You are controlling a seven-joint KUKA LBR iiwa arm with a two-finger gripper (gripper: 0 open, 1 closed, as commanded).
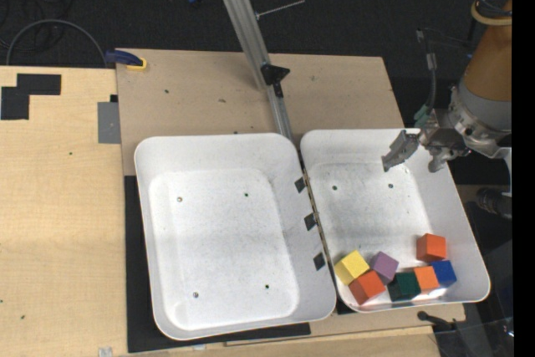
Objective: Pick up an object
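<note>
Several small coloured blocks lie in the near right corner of the right bin [368,180]: a yellow one [353,265], a purple one [384,265], a red one [366,287], a green one [404,286], an orange one [426,277], a blue one [444,272], and another red one [431,247] set slightly apart. My gripper [418,155] hangs over the far right edge of that bin, well behind the blocks. It is open, with nothing between its fingers [399,151].
The left bin [217,230] sits beside the right one, with black clips [308,220] along the shared edge. A slanted aluminium rail [247,29] rises behind the bins. The wooden bench [50,205] extends to the left.
</note>
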